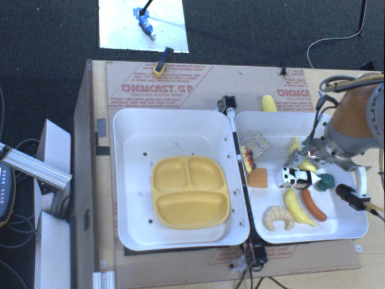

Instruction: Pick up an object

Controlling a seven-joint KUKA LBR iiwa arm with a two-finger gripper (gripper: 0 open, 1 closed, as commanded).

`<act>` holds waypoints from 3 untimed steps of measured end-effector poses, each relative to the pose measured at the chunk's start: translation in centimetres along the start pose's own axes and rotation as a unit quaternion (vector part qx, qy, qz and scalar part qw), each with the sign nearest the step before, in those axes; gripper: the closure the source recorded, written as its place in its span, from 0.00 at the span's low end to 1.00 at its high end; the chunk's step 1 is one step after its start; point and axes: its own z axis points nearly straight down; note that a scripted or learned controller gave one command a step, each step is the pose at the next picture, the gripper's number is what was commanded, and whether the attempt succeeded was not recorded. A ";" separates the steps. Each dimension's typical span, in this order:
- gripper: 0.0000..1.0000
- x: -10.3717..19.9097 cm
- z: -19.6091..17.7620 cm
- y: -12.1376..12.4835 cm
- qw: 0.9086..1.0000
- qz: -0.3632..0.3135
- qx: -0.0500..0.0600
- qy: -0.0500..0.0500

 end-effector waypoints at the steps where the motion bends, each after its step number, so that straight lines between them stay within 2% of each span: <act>1: 0.00 3.8 0.0 -5.4 1.000 0.000 0.000 0.001; 2: 0.00 1.8 -0.1 2.2 1.000 -0.001 -0.001 0.000; 3: 0.00 8.7 0.3 8.3 1.000 0.001 0.011 0.003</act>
